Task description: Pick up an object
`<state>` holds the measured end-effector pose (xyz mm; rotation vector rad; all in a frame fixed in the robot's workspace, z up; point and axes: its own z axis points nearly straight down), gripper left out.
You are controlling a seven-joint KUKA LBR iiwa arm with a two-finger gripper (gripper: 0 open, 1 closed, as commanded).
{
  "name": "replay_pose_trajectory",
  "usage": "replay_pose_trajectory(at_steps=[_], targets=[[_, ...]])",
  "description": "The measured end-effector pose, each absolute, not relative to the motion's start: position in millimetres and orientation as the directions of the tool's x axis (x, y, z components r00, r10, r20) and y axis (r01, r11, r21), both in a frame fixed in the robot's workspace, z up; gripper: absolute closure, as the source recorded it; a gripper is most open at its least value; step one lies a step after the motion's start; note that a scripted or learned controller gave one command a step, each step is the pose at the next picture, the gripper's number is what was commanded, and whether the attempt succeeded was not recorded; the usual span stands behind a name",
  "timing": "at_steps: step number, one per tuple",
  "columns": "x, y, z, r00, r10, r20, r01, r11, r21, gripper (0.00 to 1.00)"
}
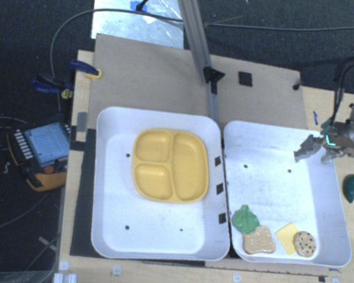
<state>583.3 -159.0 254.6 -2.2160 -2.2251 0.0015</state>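
Four food toys lie in the near corner of the right bin (272, 149): a green leafy piece (245, 218), a tan toast slice (259, 241), a yellow cheese square (286, 237) and a round speckled cookie (304, 244). My gripper (316, 150) hangs over the bin's far right side, well away from the toys. Its two grey fingers are spread apart with nothing between them.
A yellow divided plate (169, 165) rests in the left bin (147, 230). A slanted metal pole (199, 35) runs down to the gap between the bins. Cables and a blue-screened device (42, 143) lie left of the bench.
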Motion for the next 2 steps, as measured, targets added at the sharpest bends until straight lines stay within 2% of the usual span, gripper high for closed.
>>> replay_pose_trajectory(at_steps=[1, 2], targets=[[584.1, -159.0, 256.1, -0.005, 1.0, 0.0, 1.0, 0.005, 0.002, 0.0], [577.5, -162.2, 196.6, -0.001, 1.0, 0.0, 1.0, 0.001, -0.003, 0.0]])
